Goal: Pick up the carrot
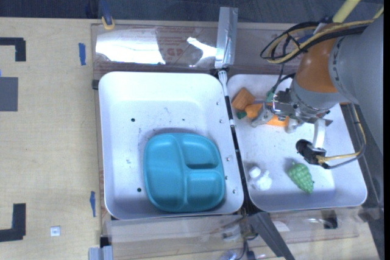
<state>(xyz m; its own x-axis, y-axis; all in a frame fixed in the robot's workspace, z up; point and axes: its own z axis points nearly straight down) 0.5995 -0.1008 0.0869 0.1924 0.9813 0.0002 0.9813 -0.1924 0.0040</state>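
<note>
Two bins: left bin (116, 100) with one blue tray (183, 172), right bin (347, 192) with one carrot (275, 119) near its far left corner. Beside the carrot, touching or nearly so: one orange wedge (242, 97), one small green piece (242, 112); well apart at the near edge, one white lump (261, 178) and one green leafy piece (301, 176). Gripper (285, 114) directly over the carrot; open or closed, cannot tell.

No text, label or number is readable on anything here.
</note>
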